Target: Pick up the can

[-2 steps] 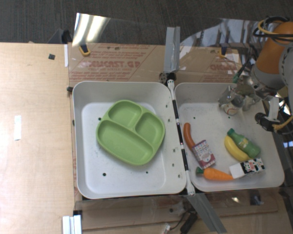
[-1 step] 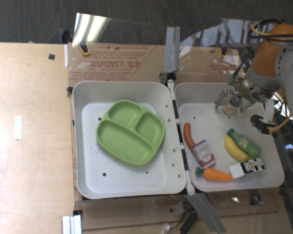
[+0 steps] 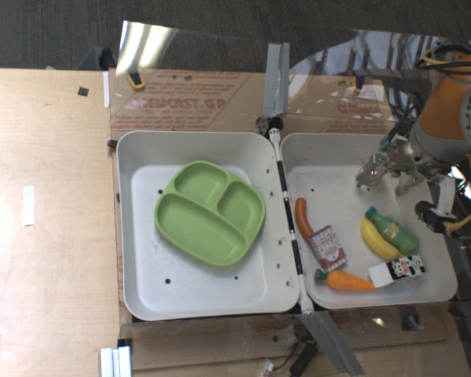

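Note:
The can (image 3: pixel 327 247), small with a red and white label, lies on its side in the right bin (image 3: pixel 330 151), near that bin's left front. My gripper (image 3: pixel 388 181) hovers over the back right part of the same bin, well behind and to the right of the can. Its two metal fingers (image 3: pixel 369 173) stand apart, open, with nothing between them.
Around the can lie a red sausage (image 3: pixel 301 216), a carrot (image 3: pixel 347 281), a banana (image 3: pixel 375 241), a green bottle (image 3: pixel 392 229) and a white carton (image 3: pixel 398 270). The left bin (image 3: pixel 133 210) holds a green divided plate (image 3: pixel 210 213). A ridge (image 3: pixel 286 218) separates the two bins.

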Tool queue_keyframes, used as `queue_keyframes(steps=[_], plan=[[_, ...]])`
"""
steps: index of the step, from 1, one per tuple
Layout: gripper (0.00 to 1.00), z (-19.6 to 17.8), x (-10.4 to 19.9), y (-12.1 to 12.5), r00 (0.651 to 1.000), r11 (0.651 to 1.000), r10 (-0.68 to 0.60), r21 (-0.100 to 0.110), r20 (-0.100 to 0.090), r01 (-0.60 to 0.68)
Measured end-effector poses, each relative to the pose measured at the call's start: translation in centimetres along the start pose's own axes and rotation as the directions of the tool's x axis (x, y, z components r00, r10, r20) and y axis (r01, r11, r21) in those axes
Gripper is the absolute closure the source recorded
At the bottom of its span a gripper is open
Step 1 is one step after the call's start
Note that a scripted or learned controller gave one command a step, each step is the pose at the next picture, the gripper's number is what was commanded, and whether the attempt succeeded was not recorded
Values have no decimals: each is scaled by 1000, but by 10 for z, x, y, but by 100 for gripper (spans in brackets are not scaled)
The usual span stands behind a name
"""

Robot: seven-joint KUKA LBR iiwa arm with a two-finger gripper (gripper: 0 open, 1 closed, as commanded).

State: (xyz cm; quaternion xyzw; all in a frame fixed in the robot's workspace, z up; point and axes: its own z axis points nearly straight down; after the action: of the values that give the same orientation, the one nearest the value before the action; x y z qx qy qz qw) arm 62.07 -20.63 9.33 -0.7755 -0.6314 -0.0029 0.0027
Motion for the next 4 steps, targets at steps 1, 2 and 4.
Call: queue_keyframes(steps=[1, 2, 4], plan=[[0, 2, 32, -50, 1000, 1000, 25, 0, 8, -25], [0, 2, 31, 14, 995, 995, 96, -1, 9, -96], [0, -8, 30, 14, 996, 996, 93, 1, 12, -93]])
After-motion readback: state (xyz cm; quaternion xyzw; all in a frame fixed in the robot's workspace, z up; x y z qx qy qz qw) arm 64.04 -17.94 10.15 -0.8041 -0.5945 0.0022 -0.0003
